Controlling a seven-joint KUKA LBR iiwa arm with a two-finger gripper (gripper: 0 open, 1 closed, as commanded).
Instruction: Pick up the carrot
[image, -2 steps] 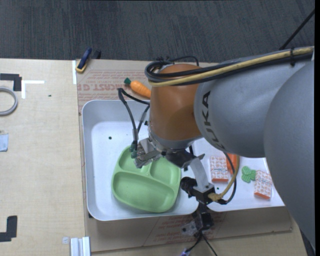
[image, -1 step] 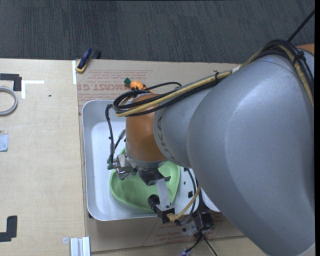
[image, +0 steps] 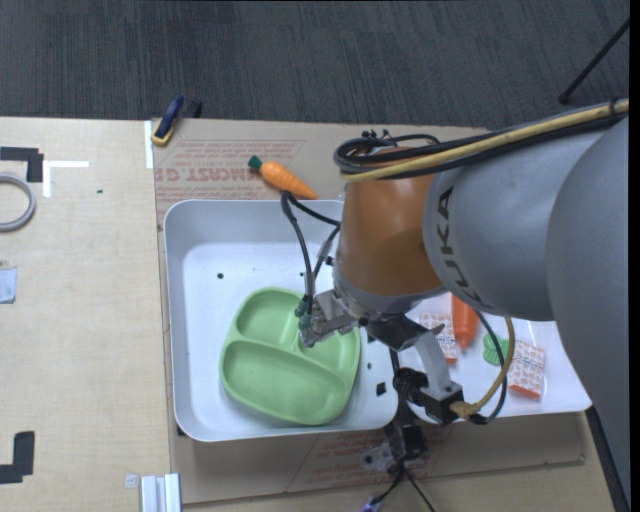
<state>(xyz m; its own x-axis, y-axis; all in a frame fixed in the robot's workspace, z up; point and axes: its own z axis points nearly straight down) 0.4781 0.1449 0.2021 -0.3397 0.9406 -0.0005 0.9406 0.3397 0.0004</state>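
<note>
Your hand (image: 312, 325) hovers over the green divided plastic plate (image: 290, 360) in the white bin (image: 195, 260); its grip state cannot be told. The orange toy carrot with green top (image: 282, 177) lies outside the bin, on cardboard beyond its far rim.

The grey KUKA arm (image: 530, 220) with its orange wrist band (image: 385, 235) reaches in from the right, its metal two-finger gripper (image: 312, 328) pointing down and leftward, black cables looping alongside.
</note>
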